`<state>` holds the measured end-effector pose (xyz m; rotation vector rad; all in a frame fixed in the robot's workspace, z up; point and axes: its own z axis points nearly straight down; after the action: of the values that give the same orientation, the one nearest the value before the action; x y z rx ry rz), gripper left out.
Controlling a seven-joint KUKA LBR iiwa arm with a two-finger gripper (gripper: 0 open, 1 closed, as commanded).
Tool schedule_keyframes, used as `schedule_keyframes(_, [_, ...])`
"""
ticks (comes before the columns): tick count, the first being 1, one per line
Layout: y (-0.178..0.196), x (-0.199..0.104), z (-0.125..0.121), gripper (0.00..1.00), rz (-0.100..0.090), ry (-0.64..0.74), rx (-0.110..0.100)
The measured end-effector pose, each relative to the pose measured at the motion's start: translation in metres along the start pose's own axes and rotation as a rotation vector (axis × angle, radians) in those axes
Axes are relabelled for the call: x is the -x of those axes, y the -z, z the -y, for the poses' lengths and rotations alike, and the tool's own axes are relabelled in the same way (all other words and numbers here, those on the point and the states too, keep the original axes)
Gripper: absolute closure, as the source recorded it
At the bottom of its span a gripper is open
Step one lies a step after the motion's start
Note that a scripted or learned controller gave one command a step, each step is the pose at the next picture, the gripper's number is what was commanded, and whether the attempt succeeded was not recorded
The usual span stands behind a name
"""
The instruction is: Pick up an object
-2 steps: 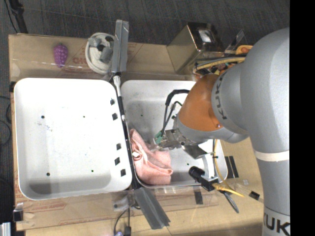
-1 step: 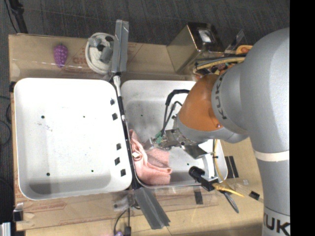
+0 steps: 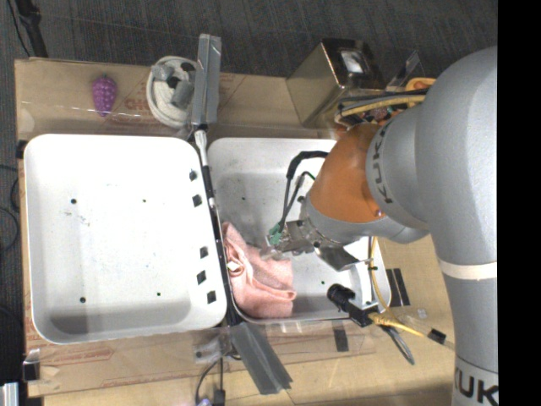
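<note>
A crumpled pink cloth (image 3: 262,279) lies in the near left corner of the right bin (image 3: 254,163), against the wall it shares with the left bin. My gripper (image 3: 283,239) hangs low over the cloth's upper right edge, at or just above the fabric. A small green bit (image 3: 275,230) shows at the gripper's tip; I cannot make out what it is. The grey arm and its orange band (image 3: 347,184) cover the middle and right of this bin.
The left bin (image 3: 110,235) stands beside it across a grey divider (image 3: 211,244). On the bench behind the bins are a purple grape-like toy (image 3: 104,94), a white roll (image 3: 172,87) and a brass-coloured box (image 3: 331,76).
</note>
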<state>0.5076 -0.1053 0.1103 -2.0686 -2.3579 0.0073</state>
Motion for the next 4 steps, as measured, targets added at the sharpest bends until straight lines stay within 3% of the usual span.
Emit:
schedule_keyframes(1, [0.046,0.042,-0.008,1.00,-0.001,-0.219,0.003])
schedule_keyframes(2, [0.046,0.041,-0.008,0.00,-0.001,-0.219,0.003])
schedule_keyframes(3, [-0.018,0.087,-0.011,0.00,-0.002,-0.232,0.004])
schedule_keyframes(4, [-0.019,0.034,-0.026,0.00,-0.003,-0.234,0.001])
